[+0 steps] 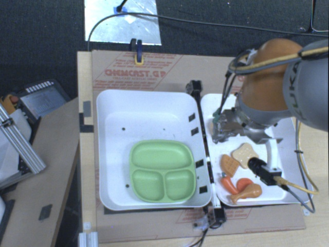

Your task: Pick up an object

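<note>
Cardboard-covered bench (154, 68) carries two white bins side by side. Left bin (110, 109) holds green divided plate (162, 170). Right bin (209, 109) has toy food clustered at front: waffle (230, 164), bread slice (244, 152), carrot (230, 184), drumstick (248, 191). Gripper (221, 129) low over right bin, just behind waffle and bread slice — open or closed, cannot tell.

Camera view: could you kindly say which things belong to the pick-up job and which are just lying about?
Job: gripper; right bin; waffle; toast; drumstick.
Lying about: green plate; left bin; yellow clamp.
</note>
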Robot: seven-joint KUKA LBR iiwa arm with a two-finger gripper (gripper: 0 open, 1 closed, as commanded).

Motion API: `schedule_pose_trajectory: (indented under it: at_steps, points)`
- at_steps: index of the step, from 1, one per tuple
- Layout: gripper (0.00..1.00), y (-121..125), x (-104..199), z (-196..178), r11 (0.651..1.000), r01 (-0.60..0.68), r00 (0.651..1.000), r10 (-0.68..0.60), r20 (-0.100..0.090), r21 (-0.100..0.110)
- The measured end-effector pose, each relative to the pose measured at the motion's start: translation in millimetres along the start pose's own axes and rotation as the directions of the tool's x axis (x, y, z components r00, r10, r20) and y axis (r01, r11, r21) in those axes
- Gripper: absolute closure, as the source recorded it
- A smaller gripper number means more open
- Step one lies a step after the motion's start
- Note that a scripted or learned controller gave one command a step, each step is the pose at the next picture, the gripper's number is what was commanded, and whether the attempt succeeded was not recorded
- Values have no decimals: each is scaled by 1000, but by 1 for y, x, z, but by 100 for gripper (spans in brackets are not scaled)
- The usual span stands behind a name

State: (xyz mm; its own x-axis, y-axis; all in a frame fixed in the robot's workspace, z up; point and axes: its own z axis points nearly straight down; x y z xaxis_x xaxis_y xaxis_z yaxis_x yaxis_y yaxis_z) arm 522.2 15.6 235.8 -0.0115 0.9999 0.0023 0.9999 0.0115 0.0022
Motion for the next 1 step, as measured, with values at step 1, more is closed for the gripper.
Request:
schedule_pose_trajectory:
  at_steps: [1]
  points:
    - [100,-2,47,11,1000,-2,1000,2,0,3]
